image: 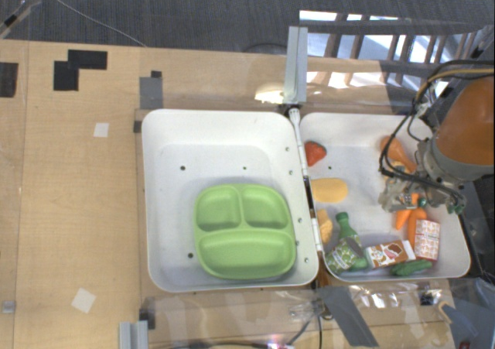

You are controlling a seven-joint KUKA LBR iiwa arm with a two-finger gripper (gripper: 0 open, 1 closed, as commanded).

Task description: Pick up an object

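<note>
The arm reaches in from the right, and its gripper (pixel 404 199) hangs low over the right bin (pixel 352 138), near that bin's right-hand side. Whether it is released or clenched I cannot tell; the wrist and cables hide too much of it. Nothing can be seen held in it.

Just below and beside it lies a carrot (pixel 403 218), orange, partly tucked under the gripper. That looks to me like the thing it is after, so I would say the step in hand is the descent and grasp, with the lift not yet done. What shows of the carrot is short, and its long axis seems to run roughly up and down the view, toward the near edge of the bin. Which end is the tip I cannot make out.

The next move calls for closing across the carrot's narrow width, square to that axis, then a straight lift. It is crowded there: a small red and white carton (pixel 427 239) lies just beside the carrot, and a second carton (pixel 389 254) and a green pod (pixel 412 267) sit near the bin's front edge. A green bottle (pixel 346 241) lies further left, and a yellow piece (pixel 329 189) and a red one (pixel 315 153) are well apart. The left bin (pixel 166 138) holds a green divided plate (pixel 246 230).
</note>
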